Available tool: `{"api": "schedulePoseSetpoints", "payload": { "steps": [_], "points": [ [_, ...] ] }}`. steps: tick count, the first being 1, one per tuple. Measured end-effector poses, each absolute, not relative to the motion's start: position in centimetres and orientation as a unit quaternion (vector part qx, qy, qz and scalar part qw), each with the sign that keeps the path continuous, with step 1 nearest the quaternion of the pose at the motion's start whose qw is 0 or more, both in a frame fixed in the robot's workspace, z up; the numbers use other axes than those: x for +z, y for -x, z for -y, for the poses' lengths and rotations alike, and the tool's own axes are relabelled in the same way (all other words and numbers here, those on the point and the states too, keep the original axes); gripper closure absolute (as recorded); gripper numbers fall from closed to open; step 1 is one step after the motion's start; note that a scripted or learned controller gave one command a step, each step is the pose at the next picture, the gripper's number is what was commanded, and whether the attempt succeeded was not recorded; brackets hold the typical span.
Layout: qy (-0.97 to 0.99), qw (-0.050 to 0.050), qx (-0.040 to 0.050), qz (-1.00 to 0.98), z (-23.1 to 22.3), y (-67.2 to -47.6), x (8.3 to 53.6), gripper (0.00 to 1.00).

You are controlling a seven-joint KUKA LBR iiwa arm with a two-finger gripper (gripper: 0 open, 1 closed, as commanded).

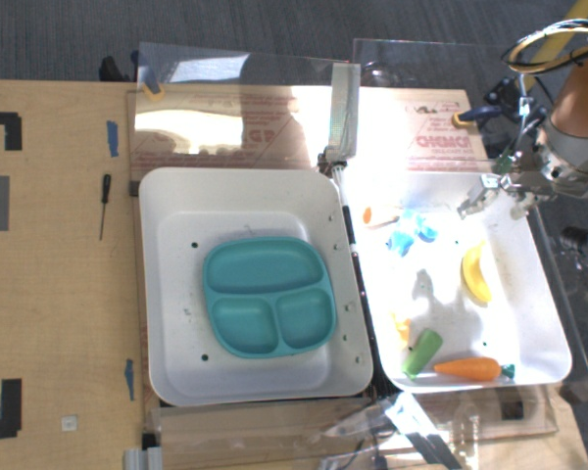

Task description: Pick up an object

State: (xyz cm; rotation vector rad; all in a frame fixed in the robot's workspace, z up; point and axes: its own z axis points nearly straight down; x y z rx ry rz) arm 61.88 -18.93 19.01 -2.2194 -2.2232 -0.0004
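Note:
My gripper (494, 204) hangs over the back right part of the right bin (544, 306), with the arm coming in from the upper right. Its two fingers stand apart with nothing between them. In that bin lie a yellow banana (475, 274), an orange carrot (467, 368) and a green cucumber (422, 352) at the front. A blue toy (412, 235) and a small orange piece (367, 216) lie toward the back left. The banana lies just below and in front of the gripper, apart from it.
The left bin (167, 262) holds a teal divided plate (269, 295). A small yellow piece (402, 327) lies near the cucumber. Clear plastic walls stand behind both bins. Cables and fittings (539, 52) crowd the upper right by the arm.

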Motion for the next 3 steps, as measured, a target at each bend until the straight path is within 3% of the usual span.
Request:
{"api": "schedulePoseSetpoints", "payload": {
  "steps": [1, 2, 3],
  "points": [
    [0.651, -0.002, -0.0017, 0.759, 15.8, -54.8, 8.8, 0.0],
    [0.652, -0.006, -0.0034, 0.758, 15.9, -55.1, 10.0, 1.0],
    [0.632, -0.007, -0.0036, 0.775, 14.9, -54.4, 24.9, 1.0]
  ]
}}
